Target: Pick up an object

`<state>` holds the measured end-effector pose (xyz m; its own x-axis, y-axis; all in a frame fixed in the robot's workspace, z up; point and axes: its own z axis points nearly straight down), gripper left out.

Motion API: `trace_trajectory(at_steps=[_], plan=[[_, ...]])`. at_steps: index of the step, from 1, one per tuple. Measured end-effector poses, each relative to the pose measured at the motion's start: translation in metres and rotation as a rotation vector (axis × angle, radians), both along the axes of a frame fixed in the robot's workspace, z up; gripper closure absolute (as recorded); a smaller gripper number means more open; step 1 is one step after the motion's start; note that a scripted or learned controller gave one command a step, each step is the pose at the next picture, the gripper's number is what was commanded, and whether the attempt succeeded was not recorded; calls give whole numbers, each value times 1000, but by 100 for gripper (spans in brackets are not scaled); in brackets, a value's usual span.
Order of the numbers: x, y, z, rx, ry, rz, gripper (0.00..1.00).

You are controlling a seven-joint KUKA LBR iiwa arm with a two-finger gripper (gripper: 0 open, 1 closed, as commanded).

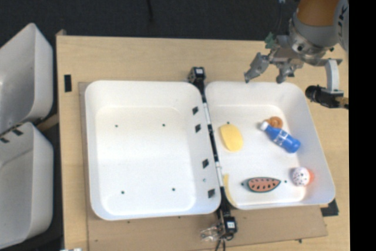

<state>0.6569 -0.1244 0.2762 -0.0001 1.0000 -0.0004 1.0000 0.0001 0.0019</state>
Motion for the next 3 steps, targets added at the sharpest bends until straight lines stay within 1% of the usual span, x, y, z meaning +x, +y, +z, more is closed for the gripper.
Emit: trace_trajectory(at_steps=[1,2,3], plan=[[1,0,11,-1,-2,3,100],[34,29,144,-3,-16,6,100],[31,12,286,-5,-19,4,100]])
